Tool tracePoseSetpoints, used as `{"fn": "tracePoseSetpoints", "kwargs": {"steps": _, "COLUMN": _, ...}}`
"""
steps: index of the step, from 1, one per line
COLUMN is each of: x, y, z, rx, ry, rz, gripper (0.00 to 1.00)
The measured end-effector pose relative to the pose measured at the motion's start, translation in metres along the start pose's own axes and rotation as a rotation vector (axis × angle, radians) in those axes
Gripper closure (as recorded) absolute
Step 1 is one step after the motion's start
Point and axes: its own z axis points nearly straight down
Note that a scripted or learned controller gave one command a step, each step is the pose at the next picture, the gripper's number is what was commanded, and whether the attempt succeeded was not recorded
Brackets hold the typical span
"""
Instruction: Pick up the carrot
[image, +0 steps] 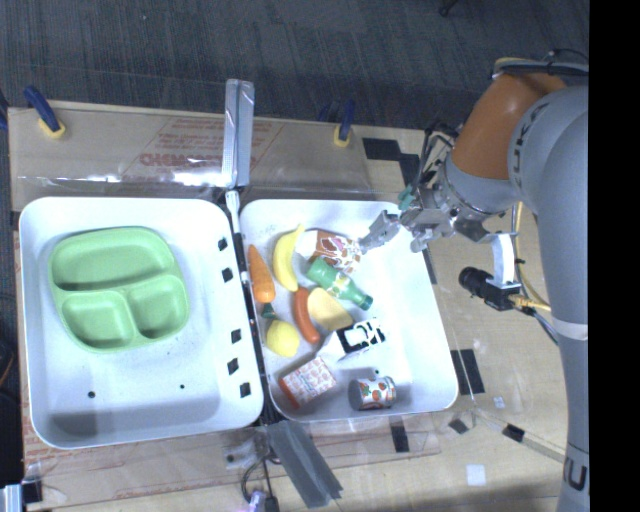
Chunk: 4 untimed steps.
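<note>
Carrot (261, 274) lies at the left edge of the right bin (425, 330), just left of the banana (287, 256), pincer (385, 228) hovers well right of it, grip state can't tell, risk: crowded pile could cause grabbing the banana instead.

I see the carrot (261, 275), a smooth orange plastic toy tapering to a point, lying flat in the right white bin (425, 330). It runs lengthwise close along that bin's left wall, narrow tip toward the bin's far edge.
</note>
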Motion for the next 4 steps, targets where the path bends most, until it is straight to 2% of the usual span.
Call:
{"fn": "tracePoseSetpoints", "kwargs": {"steps": 1, "x": 0.048, "y": 0.019, "z": -0.027, "rx": -0.002, "ry": 0.0, "rz": -0.047, "gripper": 0.0}}
{"fn": "tracePoseSetpoints", "kwargs": {"steps": 2, "x": 0.051, "y": 0.002, "z": -0.137, "rx": -0.004, "ry": -0.002, "rz": -0.033, "gripper": 0.0}}
{"fn": "tracePoseSetpoints", "kwargs": {"steps": 3, "x": 0.046, "y": -0.018, "z": -0.045, "rx": 0.001, "ry": 0.0, "rz": 0.076, "gripper": 0.0}}
{"fn": "tracePoseSetpoints", "kwargs": {"steps": 4, "x": 0.041, "y": -0.085, "z": -0.019, "rx": 0.001, "ry": 0.0, "rz": -0.154, "gripper": 0.0}}
